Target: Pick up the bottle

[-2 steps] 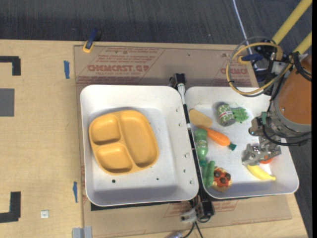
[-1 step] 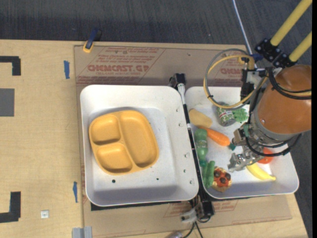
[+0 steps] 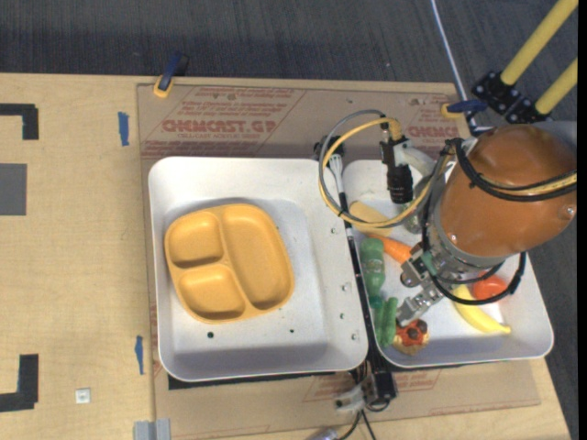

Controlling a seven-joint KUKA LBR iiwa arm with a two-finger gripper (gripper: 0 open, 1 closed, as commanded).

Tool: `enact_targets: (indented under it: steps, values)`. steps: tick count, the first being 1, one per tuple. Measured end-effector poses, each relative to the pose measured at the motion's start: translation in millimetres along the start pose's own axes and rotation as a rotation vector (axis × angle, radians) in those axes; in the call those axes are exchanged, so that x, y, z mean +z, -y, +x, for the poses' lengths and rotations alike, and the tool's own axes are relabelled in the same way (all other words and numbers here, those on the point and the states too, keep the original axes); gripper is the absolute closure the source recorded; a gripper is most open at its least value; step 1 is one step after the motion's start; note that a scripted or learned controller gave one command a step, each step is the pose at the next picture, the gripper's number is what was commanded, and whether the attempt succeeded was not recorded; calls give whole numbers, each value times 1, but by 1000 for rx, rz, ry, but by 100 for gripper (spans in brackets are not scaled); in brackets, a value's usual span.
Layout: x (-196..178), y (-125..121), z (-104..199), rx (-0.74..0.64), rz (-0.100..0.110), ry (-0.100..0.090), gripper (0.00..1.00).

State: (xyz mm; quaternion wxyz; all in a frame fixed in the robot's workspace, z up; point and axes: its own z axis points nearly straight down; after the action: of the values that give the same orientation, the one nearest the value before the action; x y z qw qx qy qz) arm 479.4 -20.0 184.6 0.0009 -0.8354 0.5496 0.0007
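Green translucent plastic bottle [image 3: 373, 262] lying along left wall of right white bin [image 3: 537, 333]. Metal pincer [image 3: 417, 293] just beside it, grip state unclear. "CHEMCAST GP" printed on brown cardboard sheet [image 3: 220, 122], bench's far edge.

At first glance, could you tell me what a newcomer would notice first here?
Probably the orange band of the arm, hanging over the right bin and its clutter of small items, the green bottle among them. Next, the yellow divided tray lying alone in the left bin.
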Motion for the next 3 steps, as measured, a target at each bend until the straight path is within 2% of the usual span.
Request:
enact_targets:
  steps: [1,2,3]
  values:
    - [0,20,-47,-243,1,1,100]
    - [-136,55,-22,-600,1,0,100]
    - [0,22,-26,-736,-2,1,100]
